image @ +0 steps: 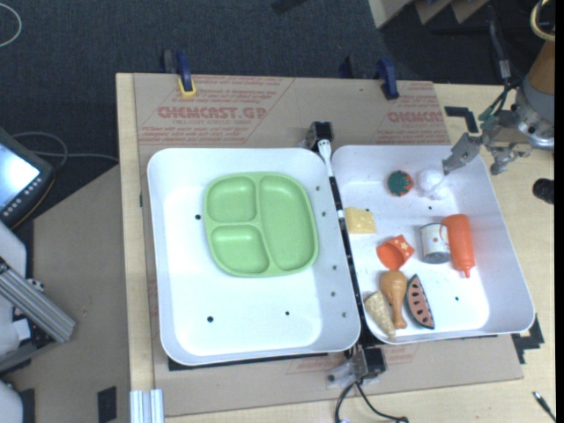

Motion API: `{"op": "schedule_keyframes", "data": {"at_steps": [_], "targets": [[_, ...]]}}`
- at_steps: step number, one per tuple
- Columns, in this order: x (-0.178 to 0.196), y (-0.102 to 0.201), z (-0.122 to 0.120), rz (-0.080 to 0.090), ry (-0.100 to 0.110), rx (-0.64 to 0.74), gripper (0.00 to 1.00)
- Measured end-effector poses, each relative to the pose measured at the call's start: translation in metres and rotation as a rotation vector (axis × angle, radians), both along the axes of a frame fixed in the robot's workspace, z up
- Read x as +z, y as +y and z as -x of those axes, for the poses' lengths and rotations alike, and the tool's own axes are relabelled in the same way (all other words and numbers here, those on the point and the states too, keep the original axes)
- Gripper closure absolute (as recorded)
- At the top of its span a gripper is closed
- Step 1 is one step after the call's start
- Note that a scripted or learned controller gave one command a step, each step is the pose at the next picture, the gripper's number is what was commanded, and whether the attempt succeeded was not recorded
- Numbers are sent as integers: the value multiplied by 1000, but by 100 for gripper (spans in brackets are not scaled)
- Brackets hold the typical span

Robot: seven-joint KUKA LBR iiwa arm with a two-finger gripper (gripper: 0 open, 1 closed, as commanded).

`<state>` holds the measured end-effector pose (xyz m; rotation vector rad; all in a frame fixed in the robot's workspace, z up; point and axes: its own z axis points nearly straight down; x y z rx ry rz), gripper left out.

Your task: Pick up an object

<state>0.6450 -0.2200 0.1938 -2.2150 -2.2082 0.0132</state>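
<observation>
Claw [462, 155] hangs over my right bin's [502, 236] far edge; whether clenched or released, I cannot tell. White ball [430, 181] lies just beside it, green ball [400, 182] beyond. Left bin [176, 324] holds green tray [261, 224].

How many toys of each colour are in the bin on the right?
Orange: 3, a carrot, a wedge, a drumstick
Yellow or tan: 2
Green: 1
White: 1
Silver: 1
Dark slice: 1
Total: 9
</observation>
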Motion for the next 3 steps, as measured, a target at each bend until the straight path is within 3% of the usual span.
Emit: {"op": "schedule_keyframes", "data": {"at_steps": [1,3], "targets": [[10,1,-3,4,-15,3,0],[-103,3,-6,-5,-14,8,0]]}}
